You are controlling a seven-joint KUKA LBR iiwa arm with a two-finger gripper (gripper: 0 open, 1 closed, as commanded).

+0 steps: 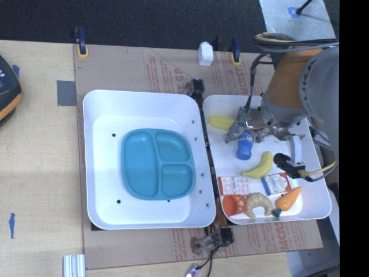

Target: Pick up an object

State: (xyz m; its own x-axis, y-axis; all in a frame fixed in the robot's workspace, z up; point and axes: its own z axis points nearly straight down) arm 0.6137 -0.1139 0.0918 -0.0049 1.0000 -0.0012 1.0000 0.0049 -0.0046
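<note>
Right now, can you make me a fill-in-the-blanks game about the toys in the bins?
The blue divided plate lies in the ____ bin.
The banana is colored ____.
The carrot is in the same bin as the ____ cup.
The gripper is over the ____ bin.

Missing words: left, yellow, blue, right

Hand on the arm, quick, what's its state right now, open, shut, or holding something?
Hand: cannot be told; it sits low in the right bin, right above the blue cup.
</note>
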